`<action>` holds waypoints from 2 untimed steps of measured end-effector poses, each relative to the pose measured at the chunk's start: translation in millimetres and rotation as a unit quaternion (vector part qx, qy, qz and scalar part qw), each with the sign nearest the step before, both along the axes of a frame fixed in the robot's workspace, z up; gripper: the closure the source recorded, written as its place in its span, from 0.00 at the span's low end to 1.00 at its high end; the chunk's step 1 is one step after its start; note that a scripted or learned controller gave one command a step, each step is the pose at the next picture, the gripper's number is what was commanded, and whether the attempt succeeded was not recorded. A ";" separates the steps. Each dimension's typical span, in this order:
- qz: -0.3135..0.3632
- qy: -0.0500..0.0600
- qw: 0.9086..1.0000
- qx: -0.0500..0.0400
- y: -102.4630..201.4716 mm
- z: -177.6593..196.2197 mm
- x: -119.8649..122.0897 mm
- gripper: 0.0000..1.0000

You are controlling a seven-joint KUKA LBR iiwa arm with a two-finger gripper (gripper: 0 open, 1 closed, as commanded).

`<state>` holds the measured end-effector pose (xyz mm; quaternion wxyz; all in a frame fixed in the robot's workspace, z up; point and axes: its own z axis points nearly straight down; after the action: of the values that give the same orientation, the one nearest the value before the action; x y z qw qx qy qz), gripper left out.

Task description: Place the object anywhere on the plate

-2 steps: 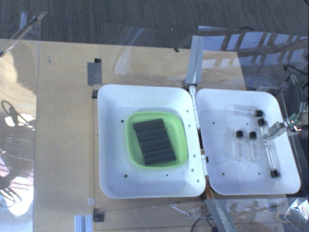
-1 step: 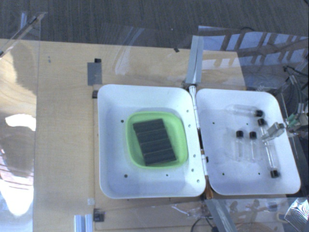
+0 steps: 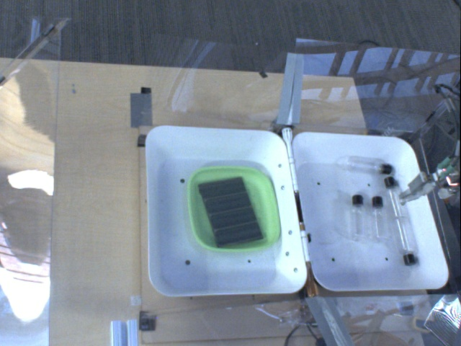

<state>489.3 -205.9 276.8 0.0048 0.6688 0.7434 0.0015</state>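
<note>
Wooden bench (image 3: 94, 215), dark ridged block (image 3: 230, 212) on green plate (image 3: 196, 211), far from jaws (image 3: 414, 191).

Robotics lab or test cell indicated. Pale wood surface (image 3: 94, 215) fitted with two shallow white bins: left bin (image 3: 162, 215), right bin (image 3: 425, 265), joined by metal bracket (image 3: 290, 96) at seam. Clear glass vials with black caps (image 3: 378, 215) seen in right bin. Transparent guard panel with reflections (image 3: 43, 193) seen at left. Dark ribbed carpet (image 3: 180, 13) laid beyond surface. Cabling (image 3: 295, 331) seen at lower edge.

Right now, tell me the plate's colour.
Light green plate, holding a dark ridged block; seen in the camera view.
</note>
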 end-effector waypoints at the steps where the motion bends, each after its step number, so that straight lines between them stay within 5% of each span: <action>1: -0.026 0.001 1.000 0.001 0.1 -6.1 -0.2 0.00; 2: -0.057 0.000 0.998 0.001 0.1 23.1 -0.4 0.00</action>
<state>488.9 -205.8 300.0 0.0045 0.7101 0.7041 0.0016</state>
